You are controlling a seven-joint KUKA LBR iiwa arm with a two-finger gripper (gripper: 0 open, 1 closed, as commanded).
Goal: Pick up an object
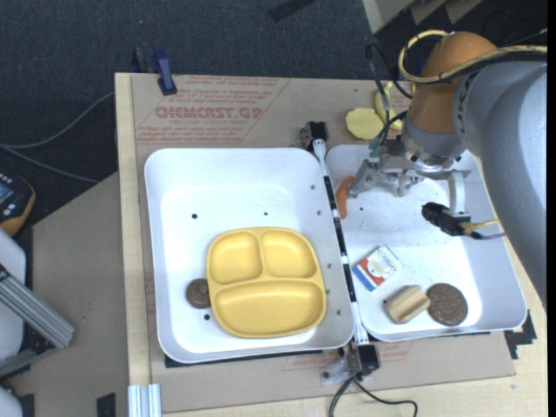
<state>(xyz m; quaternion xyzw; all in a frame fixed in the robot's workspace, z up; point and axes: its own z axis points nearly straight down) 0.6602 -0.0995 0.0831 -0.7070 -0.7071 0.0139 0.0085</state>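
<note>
My gripper (380, 179) hangs low over the far left part of the right bin (495, 315), under the orange wrist band. A small orange thing (343, 198) lies just to its left, against the bin's left wall; I cannot tell whether they touch. Nearer the front of this bin lie a white packet with blue and red print (377, 267), a tan cylinder (406, 303) and a brown round disc (446, 303). The left bin (174, 189) holds a yellow divided plate (265, 281), with a small brown round piece (199, 294) at its left side.
A yellow lump (364, 122) rests on the cardboard behind the right bin, outside both bins. A black clip (314, 134) sits at the far end of the ridge between the bins. The grey arm covers the right bin's far right side.
</note>
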